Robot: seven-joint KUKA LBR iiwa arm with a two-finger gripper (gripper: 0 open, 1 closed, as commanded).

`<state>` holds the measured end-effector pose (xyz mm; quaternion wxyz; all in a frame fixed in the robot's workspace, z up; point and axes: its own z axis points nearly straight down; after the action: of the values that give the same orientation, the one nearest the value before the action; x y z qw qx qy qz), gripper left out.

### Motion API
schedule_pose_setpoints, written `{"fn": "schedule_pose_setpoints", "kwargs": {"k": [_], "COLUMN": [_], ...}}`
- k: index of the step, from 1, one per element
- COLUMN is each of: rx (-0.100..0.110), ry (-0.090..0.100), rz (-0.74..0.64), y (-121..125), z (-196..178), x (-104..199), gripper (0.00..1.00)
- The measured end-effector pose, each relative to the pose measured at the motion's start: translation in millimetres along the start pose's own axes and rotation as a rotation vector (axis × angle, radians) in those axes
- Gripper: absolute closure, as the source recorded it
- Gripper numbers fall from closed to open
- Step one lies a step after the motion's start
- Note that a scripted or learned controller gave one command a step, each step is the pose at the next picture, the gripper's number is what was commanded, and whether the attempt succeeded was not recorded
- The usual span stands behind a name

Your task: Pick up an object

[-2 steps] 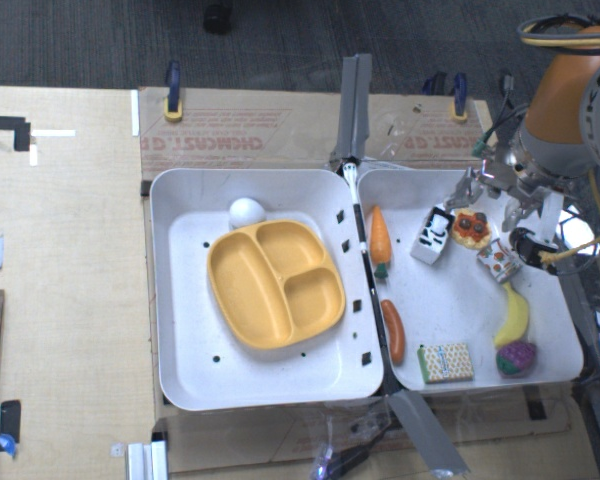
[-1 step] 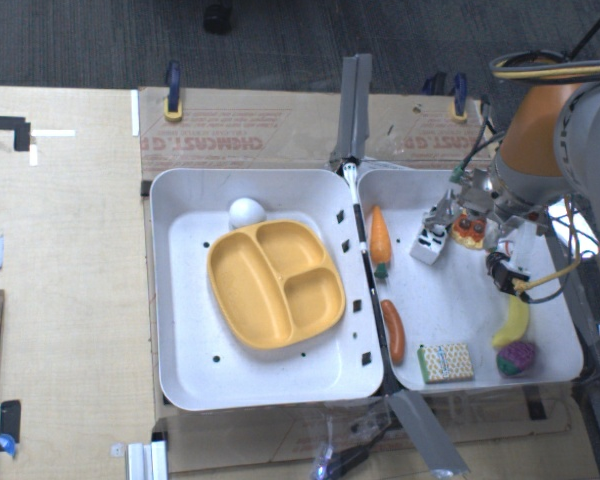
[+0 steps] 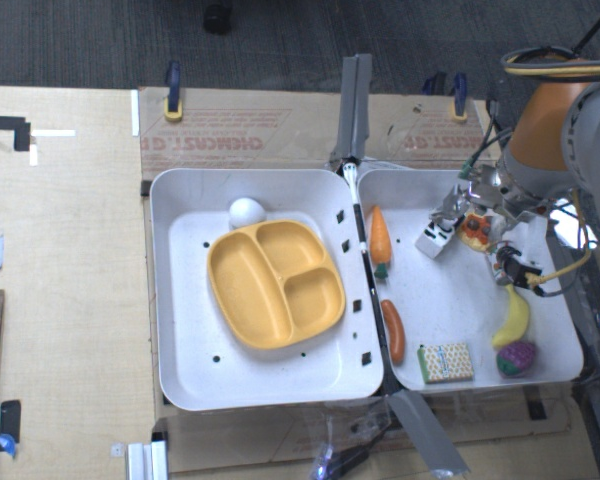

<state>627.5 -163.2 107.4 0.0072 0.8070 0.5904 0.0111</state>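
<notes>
Bins: two shallow white plastic bins with rounded corners, left bin (image 3: 175,298) and right bin (image 3: 460,328), touching along a middle wall.
Plate: smooth yellow-orange plate (image 3: 276,283) with three compartments, in the left bin; small white ball (image 3: 246,210) just beside its upper edge.
Carrot: tapered orange carrot (image 3: 379,236), upright against the middle wall, right bin.
Sausage: glossy reddish sausage (image 3: 392,330) below the carrot.
Box: flat speckled box (image 3: 446,362), near the front wall.
Banana: curved yellow banana (image 3: 513,320); bumpy purple grape bunch (image 3: 516,358) just below it.
Gripper: gripper (image 3: 442,232) over the upper right bin; cannot tell its grip. Small orange-red object (image 3: 475,230) beside it, shape unclear.
</notes>
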Motion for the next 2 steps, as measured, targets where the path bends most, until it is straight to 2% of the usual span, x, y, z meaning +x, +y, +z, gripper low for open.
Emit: {"fn": "schedule_pose_setpoints", "kwargs": {"k": [1,2], "rx": [-0.009,0.043], "ry": [0.002,-0.024], "rz": [0.0,-0.237], "y": [3,19], "z": [-14,-6], "x": [1,27], "gripper": [1.0,1.0]}}
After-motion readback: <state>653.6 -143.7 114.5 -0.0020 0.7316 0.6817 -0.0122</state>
